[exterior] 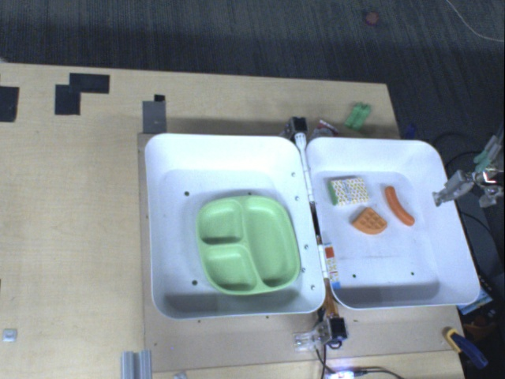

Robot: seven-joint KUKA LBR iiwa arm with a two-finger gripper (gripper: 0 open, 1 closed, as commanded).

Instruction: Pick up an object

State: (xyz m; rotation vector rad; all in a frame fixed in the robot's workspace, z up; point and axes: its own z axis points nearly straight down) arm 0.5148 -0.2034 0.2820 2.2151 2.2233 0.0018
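Three toys [369,221] lay untouched in the right bin [450,290]; my pincer [458,186] hung at its right edge, grip unclear, needing descent.

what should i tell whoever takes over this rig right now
Claw: at the right edge of the right bin, over its rim, with nothing seen between its fingers; whether it is open or shut cannot be told.
Things: in the right bin lie a speckled pale block, an orange waffle-like piece and an orange sausage-like piece, all apart from the claw. The left bin holds a green divided plate.
Done: nothing picked up yet.
Left: choose an object, close on it, lift it.
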